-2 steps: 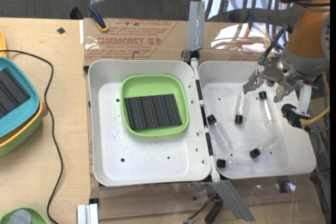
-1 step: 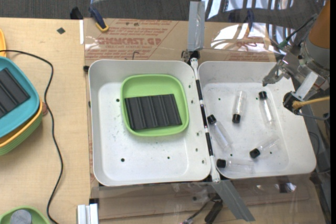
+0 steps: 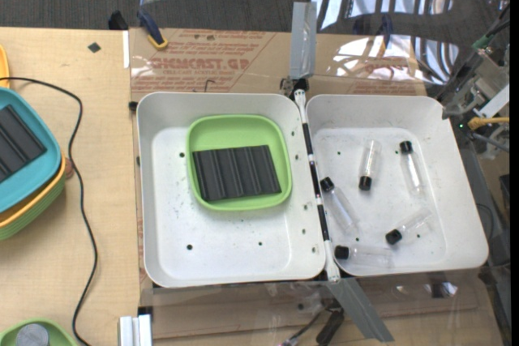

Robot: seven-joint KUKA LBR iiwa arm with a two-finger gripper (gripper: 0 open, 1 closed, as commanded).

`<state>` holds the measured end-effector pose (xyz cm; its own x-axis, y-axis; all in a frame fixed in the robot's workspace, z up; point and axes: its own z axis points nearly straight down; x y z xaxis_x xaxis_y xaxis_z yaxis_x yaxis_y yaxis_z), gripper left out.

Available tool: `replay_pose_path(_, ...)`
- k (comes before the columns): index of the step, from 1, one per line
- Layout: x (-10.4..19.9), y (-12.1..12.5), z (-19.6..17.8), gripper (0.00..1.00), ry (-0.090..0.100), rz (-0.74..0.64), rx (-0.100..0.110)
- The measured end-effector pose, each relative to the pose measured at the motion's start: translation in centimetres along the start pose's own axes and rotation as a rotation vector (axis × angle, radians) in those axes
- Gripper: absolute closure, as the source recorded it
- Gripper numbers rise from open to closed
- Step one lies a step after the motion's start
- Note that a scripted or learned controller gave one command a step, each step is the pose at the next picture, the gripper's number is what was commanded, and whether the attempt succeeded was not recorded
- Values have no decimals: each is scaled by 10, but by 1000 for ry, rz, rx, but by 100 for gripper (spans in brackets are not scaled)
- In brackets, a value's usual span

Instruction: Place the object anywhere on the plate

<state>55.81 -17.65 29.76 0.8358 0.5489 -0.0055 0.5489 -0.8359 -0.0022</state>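
Currently, step: picking a vial, none yet taken.
Plate (image 3: 240,134): green, in the left bin (image 3: 162,198), a ribbed dark mat (image 3: 237,173) covering most of it.
Vials: five, clear with black caps, scattered in the right bin (image 3: 454,239); one (image 3: 368,164) lies near the middle, apart from the others.
Arm (image 3: 486,85): at the right edge, beyond the bin.
Pincer: cannot tell its state.
Advice: likely best to take the middle vial across its body, then set it low on the mat so it cannot roll.
Count: one plate, one mat, two bins.
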Motion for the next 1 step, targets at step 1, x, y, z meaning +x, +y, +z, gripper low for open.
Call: replay_pose_path(1, 8, -17, -118, 0, 0, 247, 0)
